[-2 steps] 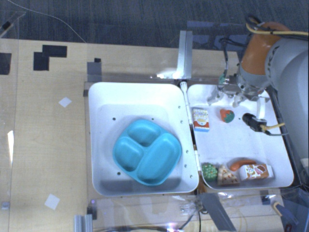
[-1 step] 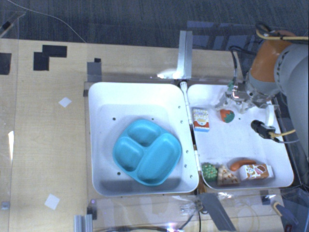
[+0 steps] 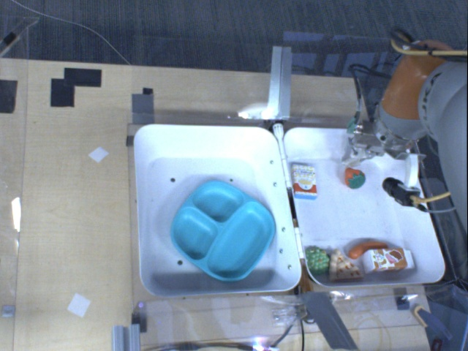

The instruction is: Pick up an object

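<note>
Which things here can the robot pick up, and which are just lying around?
For the job:
end effector
small red and green ball
small carton
juice box
orange item
green item

Just lying about:
blue divided plate
black tape marks

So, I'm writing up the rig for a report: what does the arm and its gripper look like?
The arm is grey and rounded, with an orange band above the wrist. Black and pale cables run along it. The gripper is a small metallic silver assembly; a black part with a pale cable sits beside it.
</note>
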`<move>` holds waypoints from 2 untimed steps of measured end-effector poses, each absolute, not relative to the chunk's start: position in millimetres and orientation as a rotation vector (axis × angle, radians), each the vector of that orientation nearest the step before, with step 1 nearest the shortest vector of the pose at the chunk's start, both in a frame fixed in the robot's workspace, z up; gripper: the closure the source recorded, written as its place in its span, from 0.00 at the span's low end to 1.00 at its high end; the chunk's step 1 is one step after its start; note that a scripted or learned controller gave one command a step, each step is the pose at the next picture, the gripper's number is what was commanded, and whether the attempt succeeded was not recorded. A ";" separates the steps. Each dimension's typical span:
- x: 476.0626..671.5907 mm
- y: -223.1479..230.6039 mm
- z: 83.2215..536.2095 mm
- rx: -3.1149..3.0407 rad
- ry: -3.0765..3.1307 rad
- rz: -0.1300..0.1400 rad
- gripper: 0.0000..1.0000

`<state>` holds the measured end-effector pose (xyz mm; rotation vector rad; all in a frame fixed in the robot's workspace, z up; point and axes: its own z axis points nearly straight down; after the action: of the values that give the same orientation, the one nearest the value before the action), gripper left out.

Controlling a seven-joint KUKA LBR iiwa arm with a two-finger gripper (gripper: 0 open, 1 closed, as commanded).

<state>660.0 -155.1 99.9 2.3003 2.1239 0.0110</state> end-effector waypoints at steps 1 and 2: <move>660.0 -155.0 99.9 2.300 2.124 0.011 0.00; 655.3 -190.1 87.6 2.237 2.196 0.006 0.00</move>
<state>655.3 -190.1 87.6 2.2370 2.1958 0.0056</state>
